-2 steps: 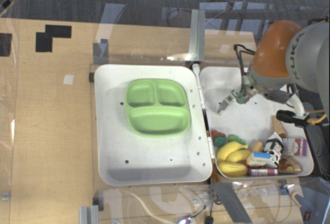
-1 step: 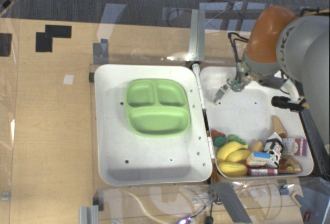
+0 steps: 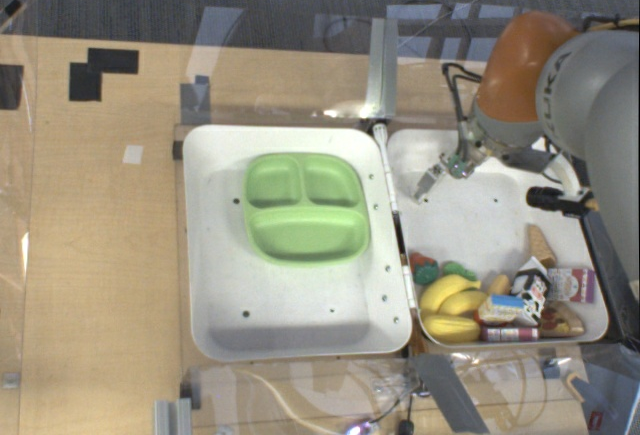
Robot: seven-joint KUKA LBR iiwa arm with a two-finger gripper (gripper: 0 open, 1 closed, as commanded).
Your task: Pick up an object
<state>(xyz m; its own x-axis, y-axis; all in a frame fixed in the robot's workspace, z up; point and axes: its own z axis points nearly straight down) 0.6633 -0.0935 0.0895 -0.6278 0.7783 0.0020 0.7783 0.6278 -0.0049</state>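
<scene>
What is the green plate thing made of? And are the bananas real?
The green tray looks like smooth moulded plastic: one even colour, rounded dividers, a soft shine. The bananas look like toy plastic too, very bright and glossy with no brown marks, though the picture alone cannot prove that. The white bin under the tray looks like matte plastic.

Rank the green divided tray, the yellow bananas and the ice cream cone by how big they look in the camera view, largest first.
1. Green divided tray, by far the largest.
2. Yellow bananas, a bunch in the right bin's near corner.
3. Ice cream cone, the smallest, partly hidden among the other items.
</scene>
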